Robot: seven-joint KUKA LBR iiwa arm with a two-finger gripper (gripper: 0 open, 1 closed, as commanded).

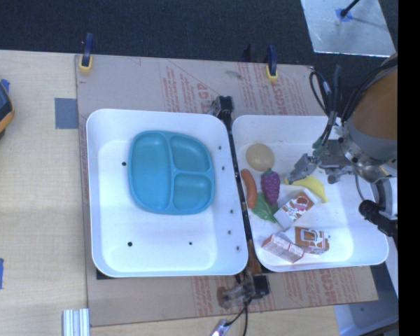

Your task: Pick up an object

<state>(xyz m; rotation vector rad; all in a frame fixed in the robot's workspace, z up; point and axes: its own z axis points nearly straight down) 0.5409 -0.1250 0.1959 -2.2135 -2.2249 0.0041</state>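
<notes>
Two white bins seated side by side on counter (35, 208). Left bin (112, 250) occupied by blue divided plate (171, 172). Right bin (367, 247) loaded with round tan item (260, 156), orange sausage (249, 187), purple grapes (270, 185), yellow banana (312, 186), several small packets (294, 238). Tool (309, 165) positioned low over banana. Grey arm (371, 135) entered from right.

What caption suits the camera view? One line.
Arm's tool hovers over right bin of toy food; blue plate in left bin.

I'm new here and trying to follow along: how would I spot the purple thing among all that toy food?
Look in the right bin, at its left side beside the divider. The grapes lie just below the tan ball, between the sausage and a small carton. They are the only purple, bumpy item.
</notes>
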